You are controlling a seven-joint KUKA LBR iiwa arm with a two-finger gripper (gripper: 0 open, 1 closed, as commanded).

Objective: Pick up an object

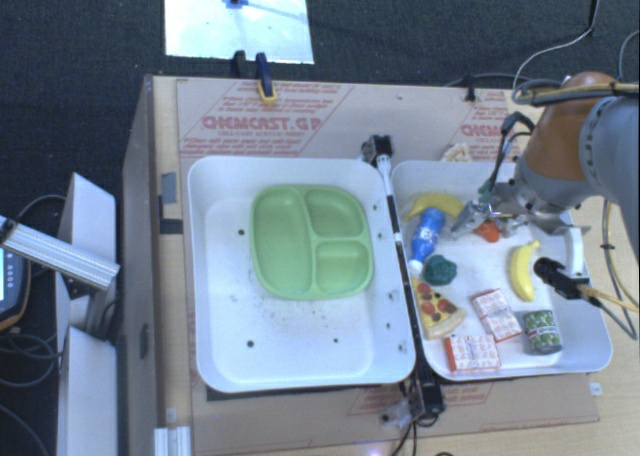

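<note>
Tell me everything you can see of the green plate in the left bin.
The plate is pale green and looks like matte plastic, a rounded square with three compartments: one large on the left, two smaller on the right. Nothing lies in it. It sits flat on the left bin's floor, toward the middle and upper right, its right edge close to that bin's right wall. Dark specks dot the floor below it. The gripper is over the right bin, away from it.

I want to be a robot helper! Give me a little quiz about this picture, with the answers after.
1. True or false: the green tray lies in the left bin.
2. Which lies nearest the pizza toy? A) banana B) dark green toy C) green can
3. Fill in: the blue bottle lies in the ___ bin.

Key: 1 true; 2 B; 3 right.
</note>
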